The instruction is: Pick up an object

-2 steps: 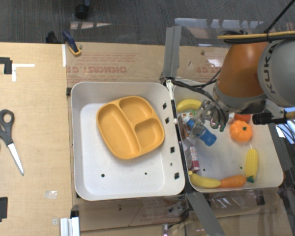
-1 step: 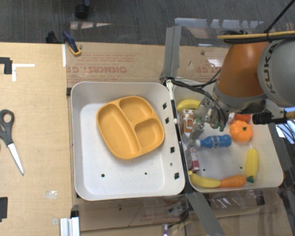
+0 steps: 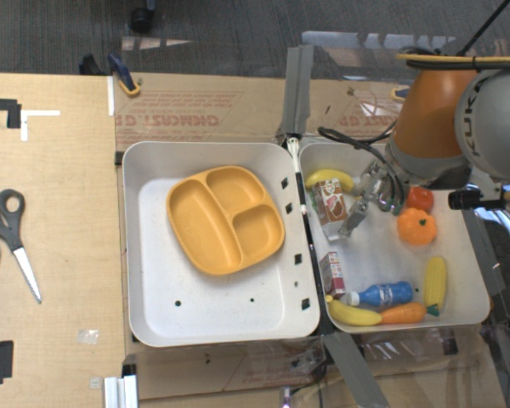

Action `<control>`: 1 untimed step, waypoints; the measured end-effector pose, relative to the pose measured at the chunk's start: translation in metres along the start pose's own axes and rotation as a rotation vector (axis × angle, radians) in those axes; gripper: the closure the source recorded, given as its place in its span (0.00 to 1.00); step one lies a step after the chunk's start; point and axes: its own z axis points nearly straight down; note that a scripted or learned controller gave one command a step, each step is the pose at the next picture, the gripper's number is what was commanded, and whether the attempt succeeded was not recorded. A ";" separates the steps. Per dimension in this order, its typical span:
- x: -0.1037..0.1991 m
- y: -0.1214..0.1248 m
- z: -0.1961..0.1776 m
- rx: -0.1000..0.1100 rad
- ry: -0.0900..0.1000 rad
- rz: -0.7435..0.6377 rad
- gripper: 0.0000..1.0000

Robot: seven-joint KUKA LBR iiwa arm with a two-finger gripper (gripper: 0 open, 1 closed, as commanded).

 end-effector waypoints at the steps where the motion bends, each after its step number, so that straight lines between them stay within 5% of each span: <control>1: -0.029 0.017 0.008 0.013 0.018 0.195 0.00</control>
